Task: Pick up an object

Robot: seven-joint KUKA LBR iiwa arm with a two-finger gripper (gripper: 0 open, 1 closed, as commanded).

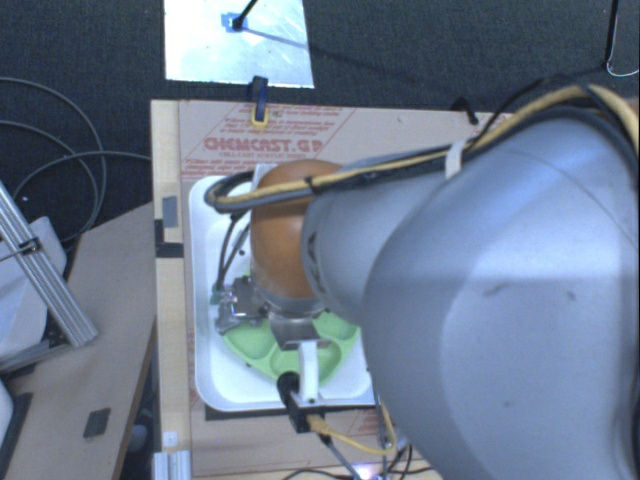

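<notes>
The grey arm with its orange band (280, 230) reaches down into the left white bin (205, 373). Its wrist and gripper (268, 320) hang over a light green object (250, 343) lying on the bin floor near the front. The green object shows on both sides of the wrist, and its middle is hidden beneath the arm. The arm's body hides the gripper's tips.
The arm's big grey link covers the right half of the view, hiding the right bin. The bins rest on a brown board (270, 133) with red lettering. A shiny metal plate (238, 26) lies beyond it. Aluminium rails (40, 268) and cables sit at the left.
</notes>
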